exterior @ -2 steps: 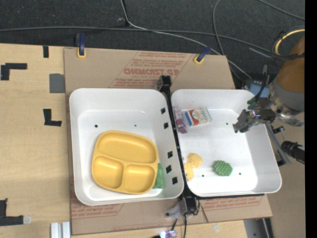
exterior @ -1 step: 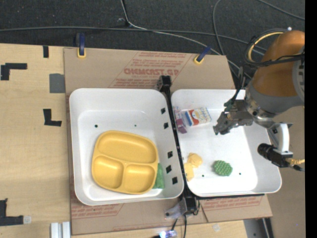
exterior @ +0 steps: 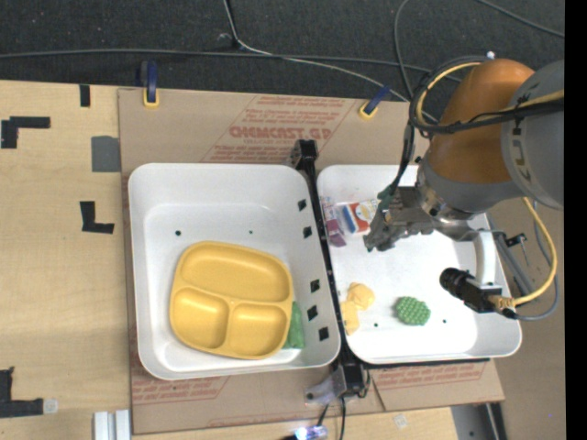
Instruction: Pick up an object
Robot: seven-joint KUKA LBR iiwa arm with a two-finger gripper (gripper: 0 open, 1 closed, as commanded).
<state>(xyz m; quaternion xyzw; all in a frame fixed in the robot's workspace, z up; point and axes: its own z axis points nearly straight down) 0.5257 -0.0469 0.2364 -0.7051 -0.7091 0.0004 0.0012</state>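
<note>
Reach step judged in hand: claw (exterior: 387, 232) hung low over right bin (exterior: 459, 342), just beside small packets (exterior: 351, 218) at back-left corner. Grip state can't be told tbh. Next, descent onto one item needed. Also there: yellow lump (exterior: 356, 301), green ball (exterior: 412, 311). Left bin (exterior: 151, 209) is taken up by yellow tray (exterior: 229, 299).

Claw (exterior: 383, 232) dark, foreshortened under wrist; finger gap unreadable. Arm (exterior: 514, 136) cut off by right edge, covers right bin's (exterior: 440, 348) far right corner. Small printed packet (exterior: 353, 216) partly behind claw, print too small to read. Green item (exterior: 295, 326) mostly hidden behind yellow divided tray (exterior: 231, 299). Surface (exterior: 55, 282) cut by left and bottom edges.
</note>
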